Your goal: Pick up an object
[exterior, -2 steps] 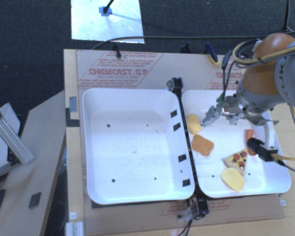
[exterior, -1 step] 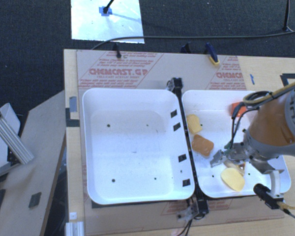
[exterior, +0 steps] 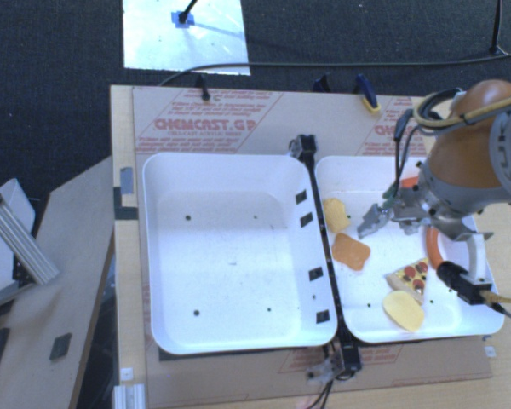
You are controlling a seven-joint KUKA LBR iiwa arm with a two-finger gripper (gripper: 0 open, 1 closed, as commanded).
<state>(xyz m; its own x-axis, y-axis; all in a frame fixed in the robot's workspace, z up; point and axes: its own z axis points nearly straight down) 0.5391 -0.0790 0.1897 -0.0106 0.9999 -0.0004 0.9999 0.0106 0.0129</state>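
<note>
- Looking down at a slant, we see two shallow white bins side by side on a bench; the left bin (exterior: 230, 254) lies beside the right bin (exterior: 370, 331), and their inner walls meet along a dark seam marked with black tabs
- We see the grey arm (exterior: 477, 156) reaching in from the right, its orange band above the wrist, with cables looping over it; the gripper (exterior: 376, 221) hangs over the upper middle of the right bin, pointing left and downward
- We read its two fingers as slightly parted, with nothing visible between them; whether the tips touch the bin floor we cannot tell
- We find a yellow chip-like piece (exterior: 335, 215) just left of the gripper, close to the seam between the bins; it lies apart from the fingertips
- We see an orange flat piece (exterior: 351, 251) just below that yellow one, near the gripper but not touching it
- We note a toy pizza slice (exterior: 410, 279) with red dots lower in the right bin; a pale yellow oval piece (exterior: 404, 311) lies just below it, near the front wall
- We see an orange-red curved piece (exterior: 432, 250) beside the pizza slice, partly hidden under the arm
- We see a sheet of clear plastic (exterior: 238, 122) with reddish lettering under both bins; a shiny square plate (exterior: 185, 24) lies on the dark floor beyond the bench
</note>
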